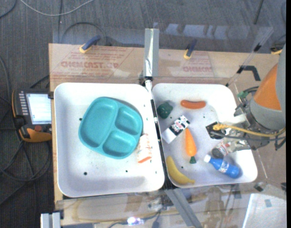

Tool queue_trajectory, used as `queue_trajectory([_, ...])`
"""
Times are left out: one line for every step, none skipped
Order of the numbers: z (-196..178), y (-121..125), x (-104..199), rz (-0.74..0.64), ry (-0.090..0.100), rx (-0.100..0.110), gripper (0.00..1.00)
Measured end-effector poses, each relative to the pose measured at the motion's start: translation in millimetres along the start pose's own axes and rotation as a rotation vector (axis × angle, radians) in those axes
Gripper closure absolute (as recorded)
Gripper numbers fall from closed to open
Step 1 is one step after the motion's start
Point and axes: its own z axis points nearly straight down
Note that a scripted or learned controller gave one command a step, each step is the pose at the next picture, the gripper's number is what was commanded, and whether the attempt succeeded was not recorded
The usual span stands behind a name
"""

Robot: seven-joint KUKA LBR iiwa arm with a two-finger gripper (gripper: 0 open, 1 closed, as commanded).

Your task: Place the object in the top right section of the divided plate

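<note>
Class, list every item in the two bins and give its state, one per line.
Divided plate: upright, nothing in its sections.
Carrot: lying flat.
Banana: lying flat by the bin wall.
Blue bottle: on its side.
Sausage: lying flat.
Carton: leaning on the plate's rim.

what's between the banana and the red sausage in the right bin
In the camera view, an orange plastic carrot lies between the yellow banana and the red sausage.

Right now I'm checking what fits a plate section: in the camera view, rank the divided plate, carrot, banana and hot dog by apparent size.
1. divided plate, far the largest
2. banana and carrot, too alike to rank
3. hot dog, smallest
</note>
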Motion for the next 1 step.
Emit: queue_trajectory([33.0, 56.2, -5.8, -0.085, -0.002, -0.002, 1.00])
